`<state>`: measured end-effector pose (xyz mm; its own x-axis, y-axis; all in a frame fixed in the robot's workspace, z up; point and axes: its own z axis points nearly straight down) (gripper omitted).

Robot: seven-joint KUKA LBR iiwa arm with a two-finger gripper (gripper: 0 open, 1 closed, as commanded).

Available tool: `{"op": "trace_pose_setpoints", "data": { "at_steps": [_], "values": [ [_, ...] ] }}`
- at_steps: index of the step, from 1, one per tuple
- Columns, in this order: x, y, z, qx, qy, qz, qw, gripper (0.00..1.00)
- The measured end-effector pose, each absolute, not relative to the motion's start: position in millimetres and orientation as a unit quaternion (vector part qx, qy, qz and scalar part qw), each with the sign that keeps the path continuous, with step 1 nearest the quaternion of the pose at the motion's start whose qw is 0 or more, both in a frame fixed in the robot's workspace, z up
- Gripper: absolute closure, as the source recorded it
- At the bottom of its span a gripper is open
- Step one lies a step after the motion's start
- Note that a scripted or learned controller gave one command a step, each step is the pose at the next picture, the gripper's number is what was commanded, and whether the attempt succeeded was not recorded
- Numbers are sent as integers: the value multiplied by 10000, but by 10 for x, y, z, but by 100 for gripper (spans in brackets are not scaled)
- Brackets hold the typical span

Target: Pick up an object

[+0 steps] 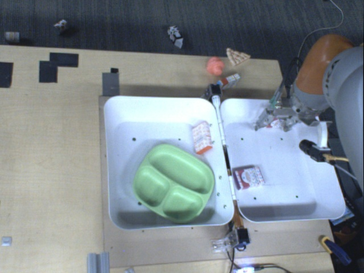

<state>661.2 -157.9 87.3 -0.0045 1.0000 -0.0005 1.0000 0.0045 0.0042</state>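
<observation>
Bench [51, 169]: pale wood, with black patches near its far left edge.
Left bin [116, 152]: shallow and white, touching the right bin along a centre seam.
Green plate [173, 181]: a divided plate with three compartments, lying tilted in the near half of the left bin and close to its front wall.
Snack packet [201, 137]: white with orange print, lying in the left bin just behind the green plate and near the seam.
Orange ball [215, 66]: on the bench behind the bins, beside a wedge-shaped patterned piece [238, 56].
Small tube [229, 81]: lying on the bench just behind the seam, between the ball and the bins.
Right bin [284, 209]: white, holding one thing on its floor.
Dark red packet [248, 177]: flat, with a white border, in the near left part of the right bin, close to the seam.
Arm [335, 73]: grey with an orange band, reaching in from the right over the far corner of the right bin.
Gripper [274, 118]: low over the far part of the right bin, well apart from the dark red packet; whether the jaws are open or closed cannot be told, and nothing can be seen between them.
</observation>
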Motion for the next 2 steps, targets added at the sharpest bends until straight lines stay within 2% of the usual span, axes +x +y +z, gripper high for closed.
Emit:
{"op": "trace_pose_setpoints", "data": {
  "at_steps": [1, 2],
  "values": [
    [6630, -1567, 992, 7034, 7108, 26, 37, 100],
    [6709, -484, 1955, 7042, 7100, 42, 23, 100]
  ]
}}
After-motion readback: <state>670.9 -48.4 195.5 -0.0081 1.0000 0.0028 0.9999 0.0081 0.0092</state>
